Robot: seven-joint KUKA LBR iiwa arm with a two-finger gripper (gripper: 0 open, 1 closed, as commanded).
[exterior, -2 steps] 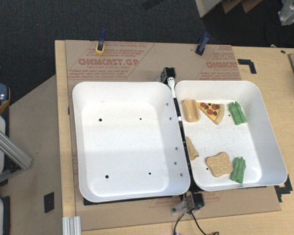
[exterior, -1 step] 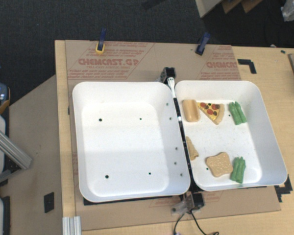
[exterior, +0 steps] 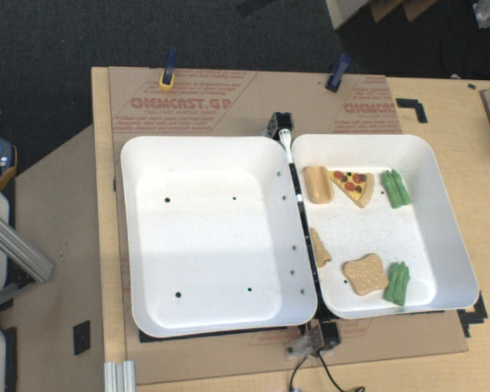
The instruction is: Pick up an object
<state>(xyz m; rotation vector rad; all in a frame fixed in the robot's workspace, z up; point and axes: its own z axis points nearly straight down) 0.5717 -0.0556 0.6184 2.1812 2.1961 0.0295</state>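
Right bin (exterior: 441, 219) held all items: bread roll (exterior: 317, 184), pizza slice (exterior: 353, 186), green beans (exterior: 396, 189) along far side; toast (exterior: 365, 273), second green bunch (exterior: 398, 282) at near side; small tan piece (exterior: 318, 248) against left wall. Left bin (exterior: 147, 243) alongside. Gripper state: cannot tell.

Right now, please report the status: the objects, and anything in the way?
Six toy foods in right bin: bread roll, pizza slice, toast, two green pieces, one small piece at the divider. None lifted. Nothing covering them.
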